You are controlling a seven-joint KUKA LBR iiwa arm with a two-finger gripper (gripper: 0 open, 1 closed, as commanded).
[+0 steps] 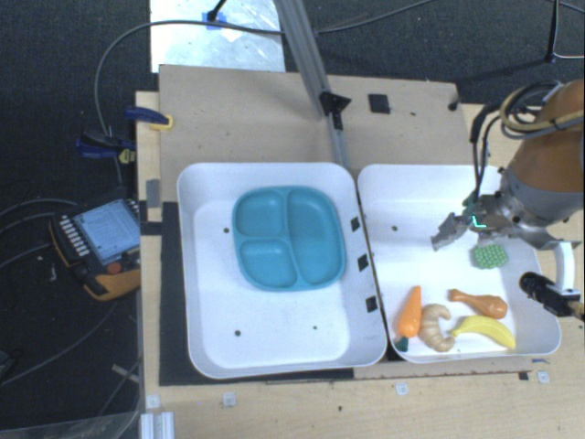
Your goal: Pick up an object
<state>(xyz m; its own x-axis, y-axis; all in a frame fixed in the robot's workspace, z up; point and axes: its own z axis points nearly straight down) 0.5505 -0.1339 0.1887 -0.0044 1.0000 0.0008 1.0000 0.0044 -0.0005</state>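
My gripper hangs over the middle of the right bin, open, with nothing between its fingers. A green knobbly ball lies just to its right, beside the wrist. Nearer the front of the same bin lie an orange carrot, a tan curled piece, a yellow banana and a brown drumstick. All of these rest on the bin floor, apart from the gripper.
The left bin holds a blue divided plate. A grey pole slants across the back of the bench. Cables and a small device lie off the bench to the left.
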